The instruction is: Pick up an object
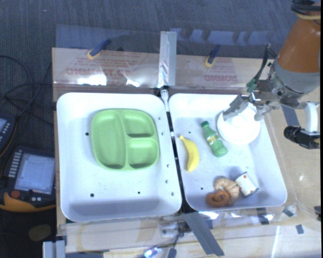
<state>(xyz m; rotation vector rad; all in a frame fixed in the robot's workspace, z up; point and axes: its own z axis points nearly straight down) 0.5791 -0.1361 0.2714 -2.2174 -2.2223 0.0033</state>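
Observation:
The right bin (269, 168) holds a yellow banana (191, 153), a green bottle (213, 139) lying on its side, a white bowl (238, 127), a brown pastry (222, 191) and a small white cup (246, 183). My gripper (249, 104) hangs over the far right part of this bin, just above the white bowl's far rim. Its fingers are spread apart, one (234, 106) to the left and one (261, 112) to the right, with nothing held between them.
The left bin (70, 160) holds a green divided plate (125, 138). A metal divider (167, 58) stands at the back between the bins. Cables and a tablet (32, 173) lie on the floor at the left.

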